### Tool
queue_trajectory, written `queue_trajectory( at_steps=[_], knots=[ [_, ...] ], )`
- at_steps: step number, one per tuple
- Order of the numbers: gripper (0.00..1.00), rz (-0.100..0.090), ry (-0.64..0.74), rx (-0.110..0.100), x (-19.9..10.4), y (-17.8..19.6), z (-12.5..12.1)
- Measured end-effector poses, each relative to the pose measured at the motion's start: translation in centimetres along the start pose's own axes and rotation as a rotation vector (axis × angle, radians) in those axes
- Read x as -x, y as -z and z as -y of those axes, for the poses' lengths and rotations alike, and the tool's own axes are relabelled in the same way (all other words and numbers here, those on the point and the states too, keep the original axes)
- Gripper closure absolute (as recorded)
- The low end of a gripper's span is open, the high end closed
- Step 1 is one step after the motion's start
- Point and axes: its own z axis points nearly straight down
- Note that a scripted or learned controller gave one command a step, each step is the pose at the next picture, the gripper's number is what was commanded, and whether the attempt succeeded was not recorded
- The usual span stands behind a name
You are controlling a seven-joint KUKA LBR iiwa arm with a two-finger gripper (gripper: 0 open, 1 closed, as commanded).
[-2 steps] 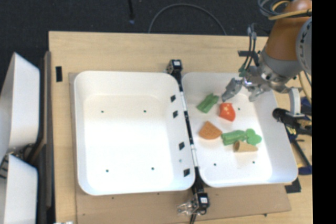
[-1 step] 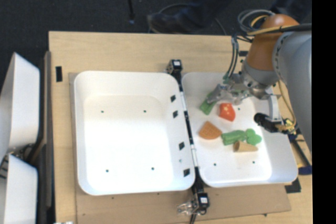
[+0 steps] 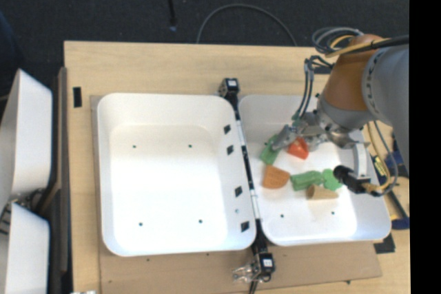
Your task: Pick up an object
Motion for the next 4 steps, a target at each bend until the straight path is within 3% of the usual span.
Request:
queue_trajectory(
  at_steps=[1,2,3,4],
  knots=[
    [1.00,-0.002,-0.002,0.005,0.1,1.2,-0.3],
    [0.00,-0.003,-0.003,0.003,0.0,1.1,-0.3],
    [0.00,-0.005,0.001,-0.020,-2.8,-0.7,6.0],
    [0.00,-0.004,-0.001,-0.017,-4.2,-0.6,8.7]
  ],
)
